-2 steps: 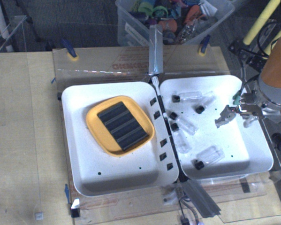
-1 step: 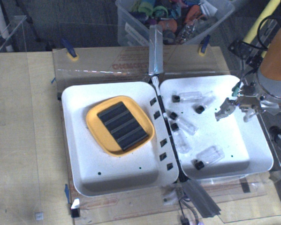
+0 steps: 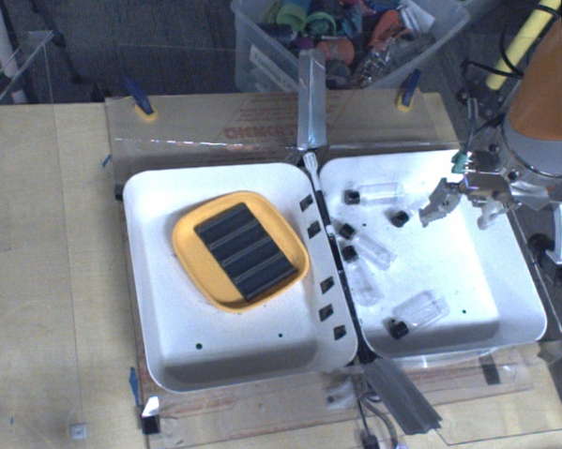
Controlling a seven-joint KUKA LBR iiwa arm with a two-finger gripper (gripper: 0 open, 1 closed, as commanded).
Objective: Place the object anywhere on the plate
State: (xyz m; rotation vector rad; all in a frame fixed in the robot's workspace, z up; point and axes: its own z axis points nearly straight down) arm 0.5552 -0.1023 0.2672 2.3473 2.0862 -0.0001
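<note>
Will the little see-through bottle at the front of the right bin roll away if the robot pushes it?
Probably. The clear bottle lies on its side and looks round, so a nudge could roll it across the smooth right bin. It looks empty, so likely light. Its glossy plastic may slip between the fingers.

A yellow plate (image 3: 189,235) with rounded corners lies flat in the left bin, turned at a slant, a black ribbed pad on it. Several clear little bottles with black caps lie on their sides in the right bin, one (image 3: 417,312) near the front
</note>
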